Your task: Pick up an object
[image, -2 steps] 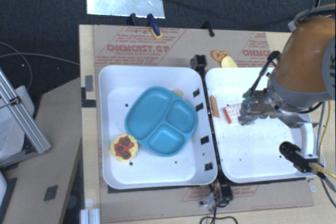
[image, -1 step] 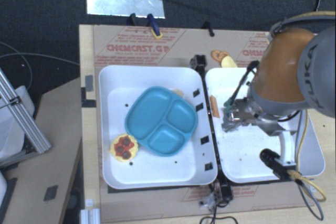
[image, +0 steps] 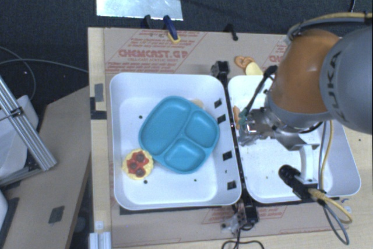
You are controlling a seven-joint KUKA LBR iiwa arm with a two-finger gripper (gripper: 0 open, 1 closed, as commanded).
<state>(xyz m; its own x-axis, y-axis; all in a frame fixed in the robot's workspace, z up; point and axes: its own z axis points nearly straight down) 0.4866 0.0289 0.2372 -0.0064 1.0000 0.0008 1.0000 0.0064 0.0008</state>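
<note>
Two white bins [image: 123, 195] sit before you. Your gripper [image: 243, 128] hangs in the right bin, well apart from the blue plate [image: 178, 134] left; whether its jaws are spread, you cannot tell.

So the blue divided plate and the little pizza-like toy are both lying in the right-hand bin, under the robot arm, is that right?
Not quite. The camera view shows the blue divided plastic plate and the small round pizza-like toy lying in the left-hand white bin, not the right one. The grey and orange robot arm is over the right-hand white bin.
</note>
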